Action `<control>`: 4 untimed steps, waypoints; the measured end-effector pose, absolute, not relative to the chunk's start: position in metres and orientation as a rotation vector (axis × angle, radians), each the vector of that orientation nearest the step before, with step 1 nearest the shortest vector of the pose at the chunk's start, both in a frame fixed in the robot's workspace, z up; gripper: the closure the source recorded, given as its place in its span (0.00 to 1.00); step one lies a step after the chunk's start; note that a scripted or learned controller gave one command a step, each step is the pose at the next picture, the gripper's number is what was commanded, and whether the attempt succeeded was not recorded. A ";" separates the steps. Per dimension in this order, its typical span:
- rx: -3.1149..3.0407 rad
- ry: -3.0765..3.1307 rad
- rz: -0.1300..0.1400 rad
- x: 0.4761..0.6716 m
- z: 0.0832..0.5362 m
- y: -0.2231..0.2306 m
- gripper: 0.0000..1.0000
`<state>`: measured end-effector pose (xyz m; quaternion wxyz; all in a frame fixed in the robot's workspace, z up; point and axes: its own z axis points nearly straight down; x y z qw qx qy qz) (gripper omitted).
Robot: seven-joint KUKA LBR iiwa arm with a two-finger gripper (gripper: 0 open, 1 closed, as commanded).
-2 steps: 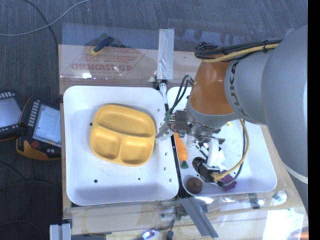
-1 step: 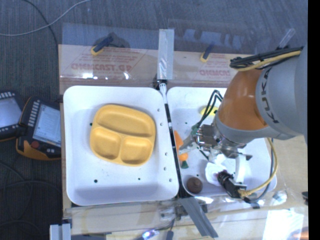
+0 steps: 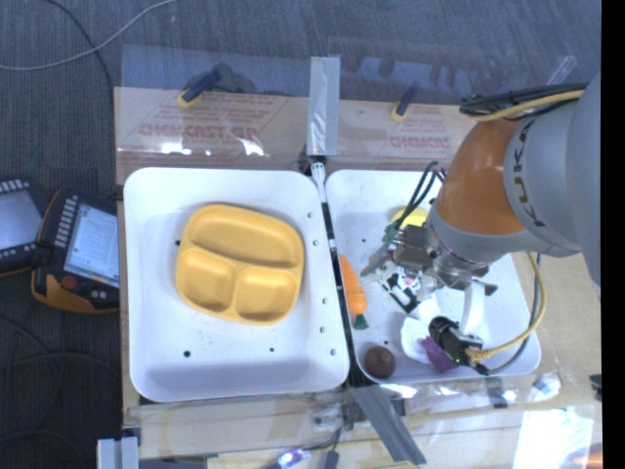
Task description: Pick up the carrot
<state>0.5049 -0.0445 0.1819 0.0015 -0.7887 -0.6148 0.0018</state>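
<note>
Plainly, the two-finger gripper [image 3: 408, 274] hangs low in the right white bin [image 3: 508, 306], just beside the small orange carrot with a green tip [image 3: 352, 286]. Whether it is open or closed I cannot tell — cables and metal crowd that spot. The carrot lies along the bin's left wall, lengthwise, green end toward the near edge, and nothing is gripping it.

To do this step well, the gripper should probably shift toward that wall, straddle the carrot across its narrow width and close at mid-length — the wall leaves little room on one side, so a glancing contact could roll it. A round brown object [image 3: 378, 362] sits near the green tip.

The grey arm with its orange band [image 3: 488, 189] reaches in from the right, wrist bent down over the bin. The yellow divided tray [image 3: 239, 262] rests in the left white bin [image 3: 156, 350].
</note>
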 end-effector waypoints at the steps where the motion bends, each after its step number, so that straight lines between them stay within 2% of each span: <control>1: -2.462 -1.948 0.005 0.484 0.229 0.011 0.00; 2: -2.423 -1.994 0.008 0.483 0.182 -0.021 0.00; 3: -2.132 -2.305 0.005 0.497 0.182 -0.034 0.00; 4: -2.130 -2.302 0.007 0.498 0.190 -0.034 1.00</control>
